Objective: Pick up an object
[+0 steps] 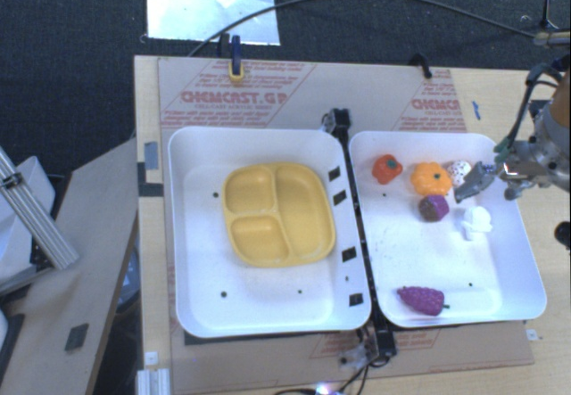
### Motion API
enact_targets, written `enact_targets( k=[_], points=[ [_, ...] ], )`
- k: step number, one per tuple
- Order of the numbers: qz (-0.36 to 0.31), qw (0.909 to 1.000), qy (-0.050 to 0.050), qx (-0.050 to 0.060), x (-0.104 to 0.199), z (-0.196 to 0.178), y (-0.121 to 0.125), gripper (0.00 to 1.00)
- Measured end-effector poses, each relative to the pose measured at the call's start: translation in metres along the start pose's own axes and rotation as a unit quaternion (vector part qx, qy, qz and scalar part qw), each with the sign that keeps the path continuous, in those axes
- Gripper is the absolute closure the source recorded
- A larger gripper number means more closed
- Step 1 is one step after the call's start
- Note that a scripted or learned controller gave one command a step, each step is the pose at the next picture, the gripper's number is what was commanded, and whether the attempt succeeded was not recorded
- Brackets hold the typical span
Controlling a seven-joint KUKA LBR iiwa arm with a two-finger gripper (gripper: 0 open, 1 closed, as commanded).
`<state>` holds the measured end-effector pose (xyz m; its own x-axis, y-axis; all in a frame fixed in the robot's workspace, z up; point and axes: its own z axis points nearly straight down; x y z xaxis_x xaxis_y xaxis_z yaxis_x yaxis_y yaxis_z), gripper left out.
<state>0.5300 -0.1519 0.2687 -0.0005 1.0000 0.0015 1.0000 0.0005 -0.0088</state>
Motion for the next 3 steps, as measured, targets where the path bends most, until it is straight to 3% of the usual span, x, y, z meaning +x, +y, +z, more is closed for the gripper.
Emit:
enact_targets(
  k=[1,3],
  points=[
    [-0.001,1.0000,-0.001,-0.005,0.000,-0.006,0.002,0.00],
    [-0.001,1.0000,0.000,-0.003,0.010,0.107,0.005,0.00]
  ],
)
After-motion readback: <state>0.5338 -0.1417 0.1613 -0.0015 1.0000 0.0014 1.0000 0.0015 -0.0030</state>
